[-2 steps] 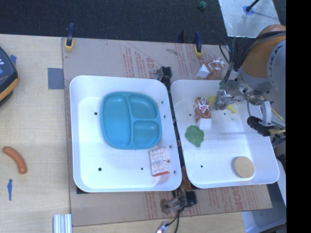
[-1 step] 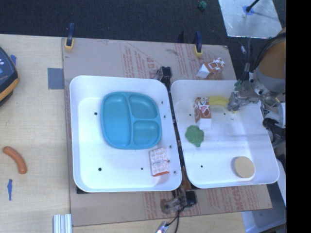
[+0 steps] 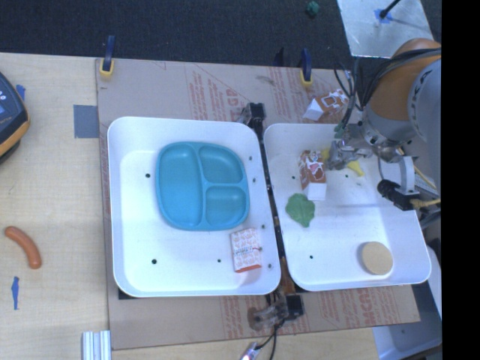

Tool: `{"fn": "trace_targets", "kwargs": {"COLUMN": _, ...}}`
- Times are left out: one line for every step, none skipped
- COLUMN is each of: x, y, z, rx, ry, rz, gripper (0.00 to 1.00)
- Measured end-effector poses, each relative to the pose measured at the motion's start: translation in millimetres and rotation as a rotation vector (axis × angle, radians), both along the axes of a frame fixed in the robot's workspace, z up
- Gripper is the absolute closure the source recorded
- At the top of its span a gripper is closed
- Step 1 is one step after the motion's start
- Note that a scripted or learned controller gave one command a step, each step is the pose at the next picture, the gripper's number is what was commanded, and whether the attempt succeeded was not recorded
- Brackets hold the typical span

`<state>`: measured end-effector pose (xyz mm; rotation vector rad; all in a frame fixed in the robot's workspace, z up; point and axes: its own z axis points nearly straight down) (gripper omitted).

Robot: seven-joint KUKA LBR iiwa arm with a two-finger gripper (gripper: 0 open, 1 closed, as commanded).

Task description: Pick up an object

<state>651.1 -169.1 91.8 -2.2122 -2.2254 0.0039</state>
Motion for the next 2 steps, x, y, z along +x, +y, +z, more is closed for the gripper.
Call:
{"fn": "trace_targets", "kwargs": {"x": 4, "y": -12, "z": 0, "rx": 0.000, "ry": 0.002, "rz": -0.004, "gripper": 0.00}}
{"fn": "trace_targets", "kwargs": {"x": 2, "y": -43, "z": 47, "rx": -0.002, "ry": -0.004, "rz": -0.004, "gripper": 0.00}}
